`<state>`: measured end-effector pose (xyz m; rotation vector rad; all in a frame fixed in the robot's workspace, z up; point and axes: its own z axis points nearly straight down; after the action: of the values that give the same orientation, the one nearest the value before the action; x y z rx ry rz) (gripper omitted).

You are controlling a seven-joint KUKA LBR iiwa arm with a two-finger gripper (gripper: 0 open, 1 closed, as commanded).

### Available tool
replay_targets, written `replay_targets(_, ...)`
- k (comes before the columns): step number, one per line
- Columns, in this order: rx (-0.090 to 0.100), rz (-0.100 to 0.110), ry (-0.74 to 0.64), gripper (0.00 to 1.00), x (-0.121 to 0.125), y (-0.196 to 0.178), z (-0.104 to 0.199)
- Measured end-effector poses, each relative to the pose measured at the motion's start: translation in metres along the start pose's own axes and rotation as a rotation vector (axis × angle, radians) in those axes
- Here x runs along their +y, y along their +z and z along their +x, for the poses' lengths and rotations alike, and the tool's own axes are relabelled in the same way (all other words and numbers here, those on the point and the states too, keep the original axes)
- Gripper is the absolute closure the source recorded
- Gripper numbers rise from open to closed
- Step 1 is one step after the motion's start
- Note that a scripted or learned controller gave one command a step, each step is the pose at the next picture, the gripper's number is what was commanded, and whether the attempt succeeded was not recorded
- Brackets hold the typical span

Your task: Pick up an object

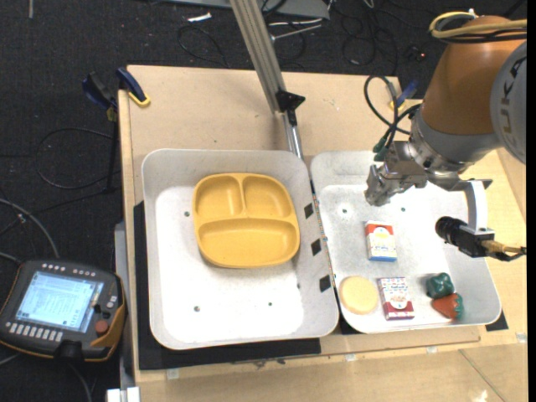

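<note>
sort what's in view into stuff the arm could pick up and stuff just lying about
For the job:
pincer
yellow divided plate
small white and blue carton
red and white carton
round tan disc
green toy
red toy

Lying about:
teach pendant
blue and yellow clamp
cables

Surface [209,115]: bare tan board — carrying both bins, below the end effector [378,187].
Pendant [59,306]: lit screen, on the floor far to the lower left of the end effector.
Metal pole [261,44]: slanting, up and left of it.
Cables [352,32]: on dark floor — above it.
</note>
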<state>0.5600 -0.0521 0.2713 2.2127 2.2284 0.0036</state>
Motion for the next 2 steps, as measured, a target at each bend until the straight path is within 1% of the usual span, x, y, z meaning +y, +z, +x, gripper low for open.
replay_targets(1,0.001,0.002,-0.001,1.00,0.018,0.010,0.058)
replay_targets(2,0.000,0.002,0.000,1.00,0.042,0.029,0.103)
